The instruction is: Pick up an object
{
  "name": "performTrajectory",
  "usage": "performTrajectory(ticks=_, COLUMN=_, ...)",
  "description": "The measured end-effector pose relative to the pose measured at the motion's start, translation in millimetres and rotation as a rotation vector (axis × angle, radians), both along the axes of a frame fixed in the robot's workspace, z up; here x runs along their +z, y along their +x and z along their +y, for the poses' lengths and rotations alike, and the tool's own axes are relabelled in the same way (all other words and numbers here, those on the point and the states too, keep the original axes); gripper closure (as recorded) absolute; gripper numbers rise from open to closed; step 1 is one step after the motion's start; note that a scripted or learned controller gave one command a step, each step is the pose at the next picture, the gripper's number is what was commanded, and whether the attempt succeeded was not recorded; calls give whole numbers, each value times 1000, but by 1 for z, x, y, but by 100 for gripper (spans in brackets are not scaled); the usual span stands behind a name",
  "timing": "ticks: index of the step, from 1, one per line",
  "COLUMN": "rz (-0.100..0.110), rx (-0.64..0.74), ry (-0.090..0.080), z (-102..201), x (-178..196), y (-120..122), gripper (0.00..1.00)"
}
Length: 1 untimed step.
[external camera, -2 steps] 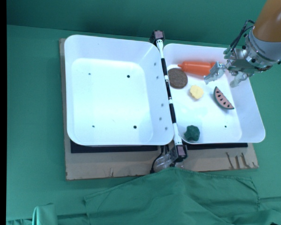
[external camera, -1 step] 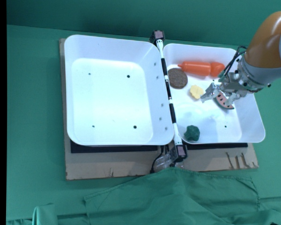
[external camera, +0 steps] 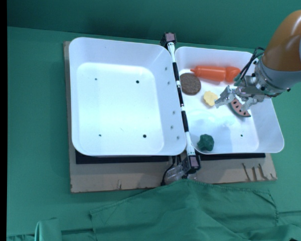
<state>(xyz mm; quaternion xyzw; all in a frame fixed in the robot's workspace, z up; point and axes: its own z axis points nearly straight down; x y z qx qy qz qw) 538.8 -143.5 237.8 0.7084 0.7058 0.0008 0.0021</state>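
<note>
Gripper (external camera: pixel 234 98) at right bin's (external camera: pixel 271 134) 3 o'clock, jaws spread wide | watermelon slice (external camera: pixel 239 108) directly beneath | you should straddle its narrow width, centre, descend fully, then close.

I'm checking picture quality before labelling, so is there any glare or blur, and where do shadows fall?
In the camera view, glare washes out the floor of the left bin with a bluish sheen; the gripper looks slightly soft, while the broccoli and carrot stay sharp; faint shadows sit beside the items in the right bin.
</note>
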Motion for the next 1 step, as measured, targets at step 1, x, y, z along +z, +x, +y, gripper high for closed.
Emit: performTrajectory(ticks=1, rz=0, rx=0, ry=0, z=0, x=0, y=0, gripper=0)
